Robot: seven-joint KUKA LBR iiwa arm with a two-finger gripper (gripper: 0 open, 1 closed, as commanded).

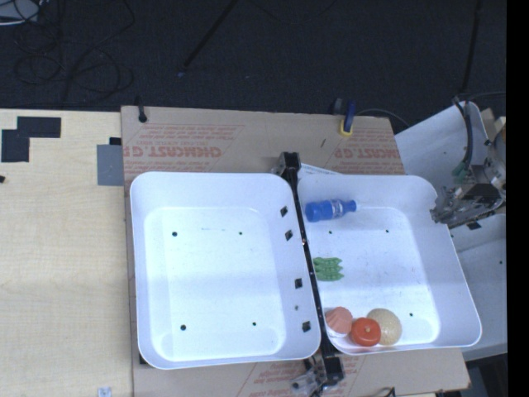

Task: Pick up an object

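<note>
Bottle lies in the right bin, long axis across it, well left of our gripper parked past the rim; we cannot tell its state.

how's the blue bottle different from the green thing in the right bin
The blue bottle lies at the bin's far edge; the green thing sits mid-bin by the divider. The bottle is longer, smooth, with a white cap; the green thing is smaller and bumpy. Both lie flat in the right bin.
</note>
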